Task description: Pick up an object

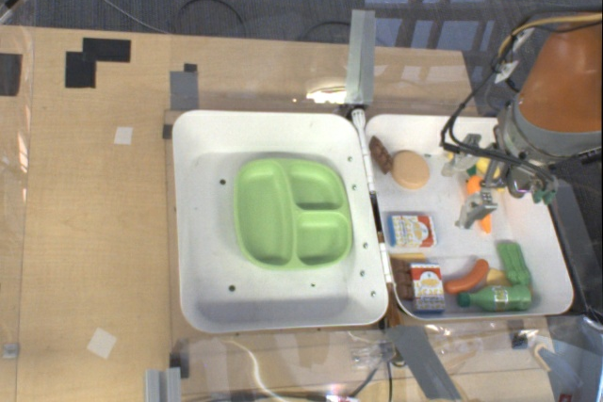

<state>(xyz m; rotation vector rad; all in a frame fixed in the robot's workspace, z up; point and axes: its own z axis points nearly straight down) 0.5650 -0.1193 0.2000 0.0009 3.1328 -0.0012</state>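
Nearest the camera, along the lower edge of the right bin (562, 270), lie a green bottle (497, 299) on its side, a reddish sausage-like piece (468, 277) just above it, and a small red and white box (428, 287) with a dark brown bar (404, 279) beside it. A green block (514, 261) stands close to the bottle's right end. A little farther up sits a flat white packet with blue and red print (411, 230). Beyond that, the gripper (478, 205) hangs low over the middle of the right bin, its grey fingers pointing down at a small orange piece (479, 200) that shows around them; whether the fingers are apart or together on that piece I cannot tell, since the wrist and cables crowd the spot. Farther still are a round tan bun-like thing (410, 169) and a dark brown piece (380, 153) near the bin's upper left corner. The left bin (203, 202) holds a green divided tray (292, 212), well apart from the arm. As for the task, nothing is seen lifted clear of the bin floor, so the pick looks not yet done: the arm seems to be at the reaching or grasping stage over the orange piece, with closing securely and raising it left to do.
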